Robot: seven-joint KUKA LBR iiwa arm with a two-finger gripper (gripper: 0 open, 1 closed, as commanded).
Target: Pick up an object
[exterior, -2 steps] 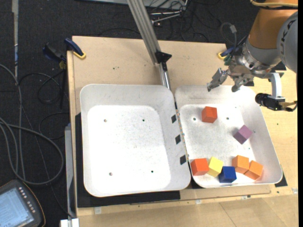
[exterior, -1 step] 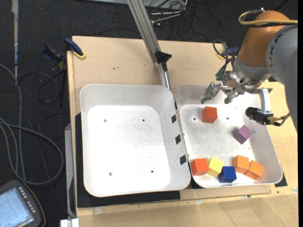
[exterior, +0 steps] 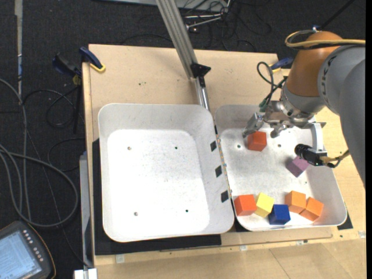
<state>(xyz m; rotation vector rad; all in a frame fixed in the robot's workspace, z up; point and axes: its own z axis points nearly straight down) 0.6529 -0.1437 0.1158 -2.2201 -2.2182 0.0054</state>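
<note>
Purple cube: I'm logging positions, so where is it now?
The purple cube lies in the right bin, near its right wall, apart from the row of cubes along the front edge.

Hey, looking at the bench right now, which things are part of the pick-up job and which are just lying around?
Part of the job:
- end effector, over the right bin
- red-orange cube just below it
- purple cube
- front row: orange cube, yellow cube, blue cube, two orange cubes

Just lying about:
- left bin
- blue clamp
- handheld screen
</note>
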